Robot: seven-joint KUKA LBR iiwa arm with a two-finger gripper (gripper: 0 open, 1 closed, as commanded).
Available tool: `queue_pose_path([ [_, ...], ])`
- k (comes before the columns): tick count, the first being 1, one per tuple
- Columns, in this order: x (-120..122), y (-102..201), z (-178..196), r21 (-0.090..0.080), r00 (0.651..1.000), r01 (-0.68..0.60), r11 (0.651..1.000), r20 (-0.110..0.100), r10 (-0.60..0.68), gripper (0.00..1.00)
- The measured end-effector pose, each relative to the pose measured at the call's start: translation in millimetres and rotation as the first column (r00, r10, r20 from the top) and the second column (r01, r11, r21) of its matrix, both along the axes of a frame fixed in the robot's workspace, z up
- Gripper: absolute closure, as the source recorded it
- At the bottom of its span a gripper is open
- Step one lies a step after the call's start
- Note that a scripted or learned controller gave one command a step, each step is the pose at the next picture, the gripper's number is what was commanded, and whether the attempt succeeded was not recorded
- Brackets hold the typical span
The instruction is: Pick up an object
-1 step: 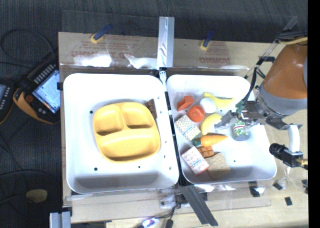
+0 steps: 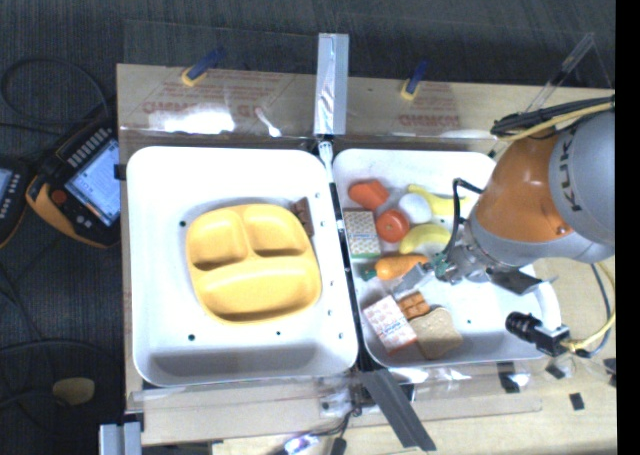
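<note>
Your hand (image 2: pixel 447 268) hung low in the right bin (image 2: pixel 480 328); whether it was open or holding anything, you couldn't tell. The carrot (image 2: pixel 398 267) lay just to its left, long axis pointing at it: smooth, tapered orange plastic, beside a rounded yellow lemon (image 2: pixel 425 238).
</note>
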State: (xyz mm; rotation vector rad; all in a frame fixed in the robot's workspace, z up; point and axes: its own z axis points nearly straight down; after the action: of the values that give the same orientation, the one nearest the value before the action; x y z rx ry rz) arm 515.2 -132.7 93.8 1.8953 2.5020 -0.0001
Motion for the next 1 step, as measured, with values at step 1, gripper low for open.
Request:
queue_pose_path([
  [1,0.7,0.1,9.2,0.001,1.000,0.000,1.000,0.002,0.000,1.00],
])
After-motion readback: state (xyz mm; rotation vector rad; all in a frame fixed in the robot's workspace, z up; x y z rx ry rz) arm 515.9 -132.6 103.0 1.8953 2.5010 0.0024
